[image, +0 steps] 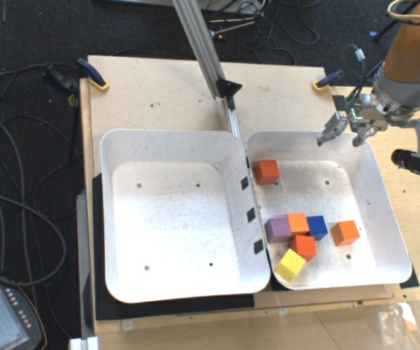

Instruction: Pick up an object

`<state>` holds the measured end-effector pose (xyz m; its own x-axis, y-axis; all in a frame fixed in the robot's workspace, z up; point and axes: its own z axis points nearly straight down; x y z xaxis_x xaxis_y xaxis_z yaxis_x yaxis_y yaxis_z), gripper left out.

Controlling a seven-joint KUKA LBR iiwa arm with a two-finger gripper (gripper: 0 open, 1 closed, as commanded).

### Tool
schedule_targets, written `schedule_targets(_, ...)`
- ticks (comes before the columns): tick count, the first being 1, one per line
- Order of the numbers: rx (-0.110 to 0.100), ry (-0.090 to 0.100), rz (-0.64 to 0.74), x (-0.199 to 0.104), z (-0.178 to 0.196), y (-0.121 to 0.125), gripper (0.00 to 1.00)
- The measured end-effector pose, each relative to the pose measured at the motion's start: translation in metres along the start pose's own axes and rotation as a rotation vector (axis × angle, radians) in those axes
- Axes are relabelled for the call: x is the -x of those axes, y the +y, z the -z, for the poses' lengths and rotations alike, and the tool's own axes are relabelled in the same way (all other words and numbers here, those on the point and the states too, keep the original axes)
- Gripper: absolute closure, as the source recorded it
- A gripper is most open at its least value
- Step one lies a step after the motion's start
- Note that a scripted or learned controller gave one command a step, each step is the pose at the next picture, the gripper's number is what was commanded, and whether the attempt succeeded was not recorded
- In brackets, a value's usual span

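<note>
The right bin (370, 168) holds several small blocks. An orange block (267, 171) lies alone near the bin's upper left. Lower down a cluster sits together: a purple block (277, 229), an orange block (297, 222), a blue block (316, 227), a red-orange block (304, 246) and a yellow block (290, 265). Another orange block (345, 232) rests to the right of the cluster. My gripper (344, 135) hangs over the bin's far rim, well above the blocks, open, with nothing between its fingers.
The left bin (122, 195) lies beside the right one, their rims meeting along a line of black tabs (251, 214). A grey metal pole (199, 35) slants in from the top to the bins' far junction. Clamps (93, 75) hold the board's far corners.
</note>
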<state>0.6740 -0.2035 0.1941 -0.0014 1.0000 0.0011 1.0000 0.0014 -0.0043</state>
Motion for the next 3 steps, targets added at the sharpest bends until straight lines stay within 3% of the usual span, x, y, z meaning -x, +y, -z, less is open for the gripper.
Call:
schedule_targets(1, 0.004, -0.002, 0.002, 0.0, 0.003, 0.001, 0.0)
schedule_targets(2, -0.001, -0.001, 0.0, 0.002, -0.061, 0.0, 0.0)
schedule_targets(3, 0.002, -0.002, 0.003, 0.001, -0.101, 0.0, 0.0)
